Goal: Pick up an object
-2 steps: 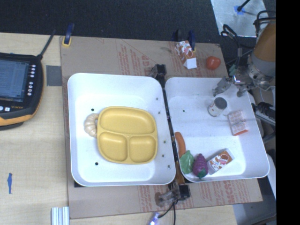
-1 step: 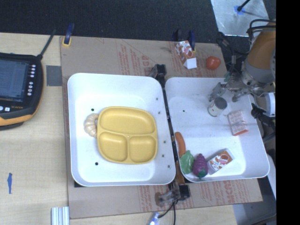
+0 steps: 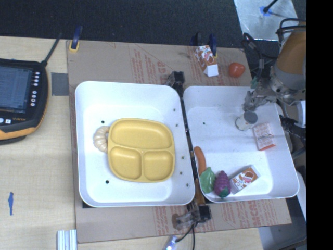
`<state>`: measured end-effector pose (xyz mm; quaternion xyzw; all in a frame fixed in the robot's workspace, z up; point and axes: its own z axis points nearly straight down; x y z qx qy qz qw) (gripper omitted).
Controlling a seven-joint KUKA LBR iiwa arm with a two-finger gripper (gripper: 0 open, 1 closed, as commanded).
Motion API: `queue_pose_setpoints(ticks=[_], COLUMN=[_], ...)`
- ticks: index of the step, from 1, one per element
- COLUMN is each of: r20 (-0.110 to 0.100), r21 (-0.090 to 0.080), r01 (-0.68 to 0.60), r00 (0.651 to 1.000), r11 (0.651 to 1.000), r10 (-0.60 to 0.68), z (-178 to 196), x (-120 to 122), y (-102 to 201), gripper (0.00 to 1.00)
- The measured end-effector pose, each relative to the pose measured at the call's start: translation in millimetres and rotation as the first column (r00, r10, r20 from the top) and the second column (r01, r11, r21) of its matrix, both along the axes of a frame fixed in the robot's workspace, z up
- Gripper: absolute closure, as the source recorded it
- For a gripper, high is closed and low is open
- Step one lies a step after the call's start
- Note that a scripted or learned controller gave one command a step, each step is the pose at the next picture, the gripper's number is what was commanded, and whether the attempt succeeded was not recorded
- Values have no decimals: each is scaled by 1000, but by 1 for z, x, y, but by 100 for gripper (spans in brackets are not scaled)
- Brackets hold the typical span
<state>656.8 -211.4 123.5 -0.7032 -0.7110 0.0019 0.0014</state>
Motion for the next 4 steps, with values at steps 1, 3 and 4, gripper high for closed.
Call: queue_pose_setpoints(ticks=[1, 3, 4], r20=[0, 2, 1], r21=[0, 1, 1], r01=[-1, 6, 5], r00=[1000, 1000, 1000], r11=[1000, 1000, 1000], r10=[1, -6, -5], z=[0, -15, -31], x=[0, -1, 0], y=[0, 0, 0], gripper=[0, 0, 0])
